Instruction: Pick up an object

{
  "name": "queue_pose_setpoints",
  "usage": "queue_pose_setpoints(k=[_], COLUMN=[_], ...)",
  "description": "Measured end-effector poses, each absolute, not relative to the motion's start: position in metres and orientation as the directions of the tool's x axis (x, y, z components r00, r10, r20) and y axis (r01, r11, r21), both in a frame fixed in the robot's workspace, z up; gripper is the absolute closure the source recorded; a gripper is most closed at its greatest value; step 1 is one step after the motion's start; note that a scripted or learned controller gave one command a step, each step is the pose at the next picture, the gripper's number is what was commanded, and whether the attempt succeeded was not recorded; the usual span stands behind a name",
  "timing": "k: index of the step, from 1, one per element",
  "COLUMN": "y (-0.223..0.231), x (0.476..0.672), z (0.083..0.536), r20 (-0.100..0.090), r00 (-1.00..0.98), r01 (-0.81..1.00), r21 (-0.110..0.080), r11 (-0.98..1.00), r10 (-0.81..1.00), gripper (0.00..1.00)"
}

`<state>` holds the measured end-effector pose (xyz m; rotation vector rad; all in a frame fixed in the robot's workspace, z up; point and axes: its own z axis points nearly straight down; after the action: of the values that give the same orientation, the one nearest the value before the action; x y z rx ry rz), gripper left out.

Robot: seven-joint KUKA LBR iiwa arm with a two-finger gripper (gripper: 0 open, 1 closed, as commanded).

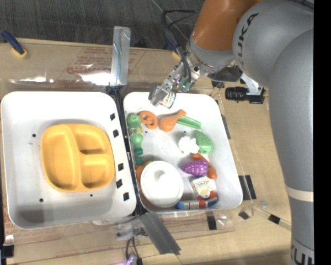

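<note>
Reading from left to right: the left bin (22, 148) holds a yellow divided tray (77, 156), lying flat and well apart from the arm. A taped divider (120, 54) marks the seam between the bins. The right bin (223, 142) is crowded with candidate objects: an orange pretzel-like ring (148, 118) touching an orange drumstick-shaped toy (172, 120), green pieces along the left wall (134, 131), a green bean-like piece (190, 122), a white piece beside a green leafy one (204, 143), a purple bumpy toy (194, 168), a white round lid or bowl (161, 182), and a small labelled packet (203, 187). The gripper (164, 95) hangs above the far rim of the right bin, just beyond the ring and drumstick, with nothing visibly between its fingers; whether they stand apart or together cannot be told at this resolution.

Judged risks: a descent from this position may strike the bin's far wall, or close on two touching toys at once and lose both. The arm's grey bulk (281, 93) covers the bench to the right, and items along the near wall under the lid are partly hidden and hard to identify.
</note>
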<state>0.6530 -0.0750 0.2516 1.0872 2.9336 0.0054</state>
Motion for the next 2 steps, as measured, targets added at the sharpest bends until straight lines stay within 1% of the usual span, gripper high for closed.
queue_pose_setpoints(k=[1,2], y=[-0.146,-0.126], x=[0.622,0.551], z=[0.320,0.227], r20=[-0.004,0.003], r00=[-0.532,-0.369], r01=[0.847,0.929], r21=[0.002,-0.006], r11=[0.532,0.369], r10=[0.847,0.929], gripper=[1.00,1.00])
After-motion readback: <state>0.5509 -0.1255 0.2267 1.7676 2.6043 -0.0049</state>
